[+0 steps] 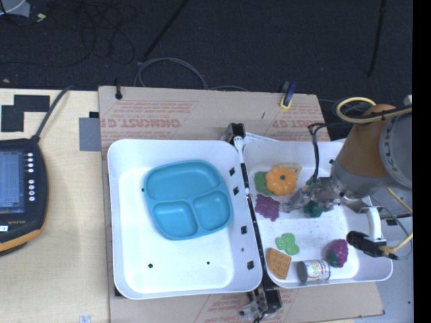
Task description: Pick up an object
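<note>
My gripper [301, 201] is low in the middle of the right bin [377, 272], at the end of the grey arm with its orange band [363, 147]. It points left toward a purple grape bunch [267, 207] and sits just below and right of an orange pumpkin [281, 180]. A dark green object [314, 210] lies right against the gripper's lower side; whether it is held I cannot make out. A pale green piece [260, 182] lies left of the pumpkin.
Toward the right bin's front lie a green leafy toy [287, 243], a waffle [278, 263], a small can [314, 270] and a magenta fruit [337, 252]. The left bin [128, 247] holds a blue divided plate [188, 199]. A pendant [17, 187] rests at far left.
</note>
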Robot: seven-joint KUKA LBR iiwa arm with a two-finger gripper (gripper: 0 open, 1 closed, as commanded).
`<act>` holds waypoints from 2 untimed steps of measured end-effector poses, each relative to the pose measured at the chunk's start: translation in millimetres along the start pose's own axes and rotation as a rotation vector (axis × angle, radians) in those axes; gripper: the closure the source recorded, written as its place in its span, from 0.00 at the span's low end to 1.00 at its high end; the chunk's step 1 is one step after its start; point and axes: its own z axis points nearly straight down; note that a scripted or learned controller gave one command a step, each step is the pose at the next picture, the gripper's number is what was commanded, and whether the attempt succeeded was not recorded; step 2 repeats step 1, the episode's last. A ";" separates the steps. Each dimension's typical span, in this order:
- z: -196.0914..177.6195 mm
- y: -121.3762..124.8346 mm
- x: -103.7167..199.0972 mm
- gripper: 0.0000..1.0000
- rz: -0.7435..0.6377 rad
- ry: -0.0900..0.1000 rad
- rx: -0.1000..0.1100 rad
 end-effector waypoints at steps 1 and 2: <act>-18.0 0.7 -1.4 1.00 0.005 0.001 -0.002; -18.0 0.7 -1.4 1.00 0.005 0.001 -0.002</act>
